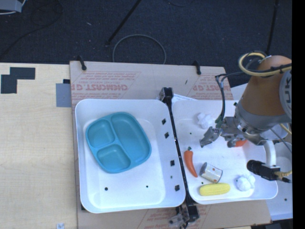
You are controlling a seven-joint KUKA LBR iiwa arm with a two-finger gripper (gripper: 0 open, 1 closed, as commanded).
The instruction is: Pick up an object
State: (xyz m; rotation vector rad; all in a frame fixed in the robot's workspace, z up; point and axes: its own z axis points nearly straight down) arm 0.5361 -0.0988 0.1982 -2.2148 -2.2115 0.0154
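Red print runs across the cardboard sheet under the bins, above the left bin. It stands upside down from the camera, and its letters seem to read "CHEMCRZT" with a few more beside them, not surely legible. Similar red print on the sheet's right part, near the arm, is too blurred to read.

The grey arm reaches in from the right, its orange band bulking above the wrist over the right bin's far right part. Below it the gripper hangs low over that bin's middle, pointing left toward the divider between the bins, nothing visible between its fingers.
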